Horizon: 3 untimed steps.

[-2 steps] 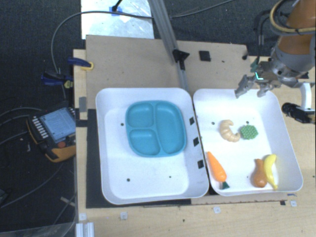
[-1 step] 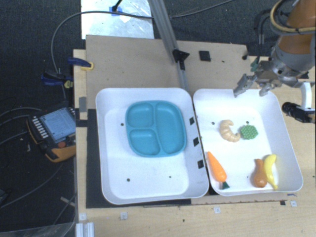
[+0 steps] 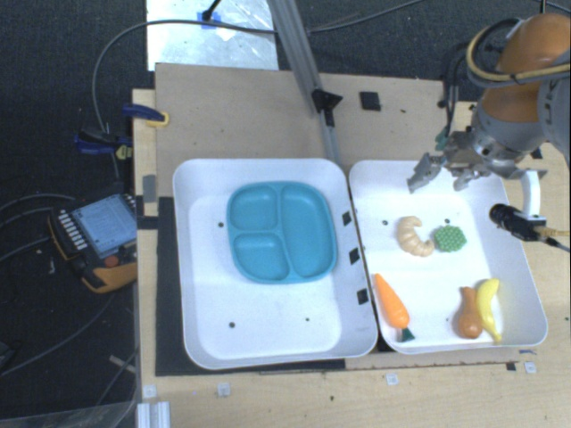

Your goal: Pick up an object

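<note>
I see five small toy foods lying in the right bin [image 3: 370, 181], any of which could be the pick: a pale croissant [image 3: 414, 236] near the middle, a green knobbly piece [image 3: 449, 238] just beside it on its right, an orange carrot [image 3: 392, 302] with a dark green tip close to the bin's left wall toward the front, and a brown drumstick-shaped piece [image 3: 468, 315] touching a yellow banana [image 3: 489, 308] in the front right corner. My pincer [image 3: 444, 176] hangs over the back part of that same bin, behind the croissant and the green piece and well apart from both; its two grey fingers are spread, with nothing between them. The grey arm [image 3: 522, 78] with its orange band comes in from the right above the bin's far right corner, and a black cylindrical part [image 3: 510, 219] juts beside the bin's right rim. In the left bin [image 3: 192, 283] I have a blue plate [image 3: 281, 232] with three compartments, lying flat toward the back. Both bins sit side by side, touching, on the tan tabletop [image 3: 232, 105]. A grey pole [image 3: 299, 43] slants across the board's back. On the dark floor to the left I see a handheld control pendant [image 3: 98, 234] with cables
</note>
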{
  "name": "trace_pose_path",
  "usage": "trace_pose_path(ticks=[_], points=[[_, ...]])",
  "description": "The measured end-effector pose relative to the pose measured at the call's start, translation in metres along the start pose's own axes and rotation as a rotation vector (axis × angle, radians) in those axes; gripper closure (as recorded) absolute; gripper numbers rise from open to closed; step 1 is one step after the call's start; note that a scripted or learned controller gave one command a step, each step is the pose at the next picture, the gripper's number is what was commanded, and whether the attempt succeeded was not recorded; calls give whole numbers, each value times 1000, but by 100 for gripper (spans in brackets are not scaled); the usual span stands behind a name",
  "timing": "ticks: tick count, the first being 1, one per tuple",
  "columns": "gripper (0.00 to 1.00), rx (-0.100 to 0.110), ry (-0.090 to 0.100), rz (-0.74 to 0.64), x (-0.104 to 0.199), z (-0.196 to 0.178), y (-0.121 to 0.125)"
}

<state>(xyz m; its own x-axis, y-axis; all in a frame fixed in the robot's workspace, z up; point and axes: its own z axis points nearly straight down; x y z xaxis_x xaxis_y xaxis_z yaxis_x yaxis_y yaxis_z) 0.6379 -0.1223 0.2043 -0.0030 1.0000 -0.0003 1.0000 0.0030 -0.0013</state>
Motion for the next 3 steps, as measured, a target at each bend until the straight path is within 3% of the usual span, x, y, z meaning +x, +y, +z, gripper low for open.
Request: trace_pose_path(ticks=[2, 3], points=[[0, 0, 0, 2, -3, 105, -8], [100, -6, -1, 2, -3, 90, -6]])
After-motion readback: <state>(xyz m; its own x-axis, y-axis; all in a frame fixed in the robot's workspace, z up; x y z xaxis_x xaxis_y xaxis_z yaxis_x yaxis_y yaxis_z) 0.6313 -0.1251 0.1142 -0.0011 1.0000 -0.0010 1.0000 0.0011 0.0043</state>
